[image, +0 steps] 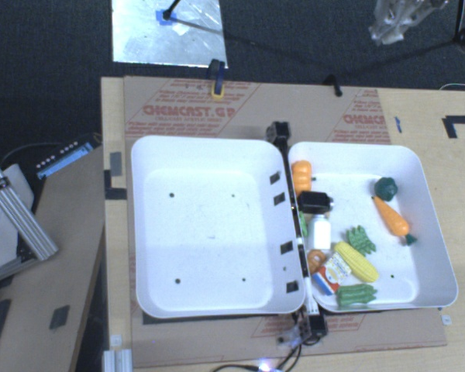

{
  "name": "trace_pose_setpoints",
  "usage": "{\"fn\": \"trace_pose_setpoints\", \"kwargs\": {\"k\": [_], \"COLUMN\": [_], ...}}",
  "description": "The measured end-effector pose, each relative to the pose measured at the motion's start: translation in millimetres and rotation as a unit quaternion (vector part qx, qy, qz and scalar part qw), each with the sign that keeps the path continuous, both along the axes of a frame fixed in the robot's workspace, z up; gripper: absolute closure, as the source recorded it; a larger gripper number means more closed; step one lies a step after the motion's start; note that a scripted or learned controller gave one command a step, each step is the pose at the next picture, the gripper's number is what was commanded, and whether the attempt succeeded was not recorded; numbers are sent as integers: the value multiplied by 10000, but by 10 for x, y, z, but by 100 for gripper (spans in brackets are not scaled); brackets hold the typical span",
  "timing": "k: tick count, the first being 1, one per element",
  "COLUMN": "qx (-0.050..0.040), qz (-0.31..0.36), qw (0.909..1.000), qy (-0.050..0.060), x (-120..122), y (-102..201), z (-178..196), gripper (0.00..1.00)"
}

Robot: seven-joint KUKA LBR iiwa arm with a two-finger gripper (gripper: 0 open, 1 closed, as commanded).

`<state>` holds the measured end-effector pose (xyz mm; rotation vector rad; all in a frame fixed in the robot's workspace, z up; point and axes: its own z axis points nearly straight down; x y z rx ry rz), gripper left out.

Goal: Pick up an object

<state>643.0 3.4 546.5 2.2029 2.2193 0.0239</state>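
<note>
Camera view looks down on a bench where we see two white bins side by side. We see the left bin (209,231) as a bare white tray with a few small dark dots on its floor. We see toys in the right bin (418,231), most of them near its left wall. An orange toy (301,176) lies at the top there, and a black block (314,202) sits just below it. A small white bottle (320,232) lies under the block. A yellow corn (356,261) lies near the bottom, with a leafy green toy (360,239) just above it and a green pod (356,294) below it. A carrot (391,216) lies well to the right of these, and a dark green ball (385,187) touches its top end. The gripper (395,18) hangs far up at the top right, over the dark floor and well away from both bins. It looks pale and blurry, so we cannot tell how it is set. Nothing is in it that we can see.
</note>
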Motion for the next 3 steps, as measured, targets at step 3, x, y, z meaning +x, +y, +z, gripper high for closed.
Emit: {"fn": "trace_pose_setpoints", "kwargs": {"k": [3], "qx": [-11], "qz": [-48], "qw": [9999], "qy": [115], "x": [251], "y": [-1231], "z": [-2016], "gripper": [100]}}
